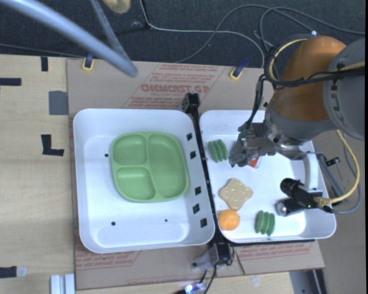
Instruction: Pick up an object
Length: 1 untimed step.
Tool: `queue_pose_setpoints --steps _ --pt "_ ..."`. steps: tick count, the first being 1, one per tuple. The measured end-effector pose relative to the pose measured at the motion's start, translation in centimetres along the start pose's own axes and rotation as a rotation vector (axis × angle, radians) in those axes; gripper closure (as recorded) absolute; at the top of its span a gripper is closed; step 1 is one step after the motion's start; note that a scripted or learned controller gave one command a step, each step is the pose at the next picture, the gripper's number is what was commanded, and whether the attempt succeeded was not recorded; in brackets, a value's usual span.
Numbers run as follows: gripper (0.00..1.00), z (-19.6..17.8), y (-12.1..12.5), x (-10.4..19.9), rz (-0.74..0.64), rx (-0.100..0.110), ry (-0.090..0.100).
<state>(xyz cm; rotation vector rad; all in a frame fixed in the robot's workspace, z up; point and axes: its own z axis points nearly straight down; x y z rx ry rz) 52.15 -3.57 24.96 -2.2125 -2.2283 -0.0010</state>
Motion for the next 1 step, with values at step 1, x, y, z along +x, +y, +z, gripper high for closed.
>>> queue_pose_setpoints --steps 1 --pt "1.0 1.63 0.24 5.56 0.001 0.003 -0.001"
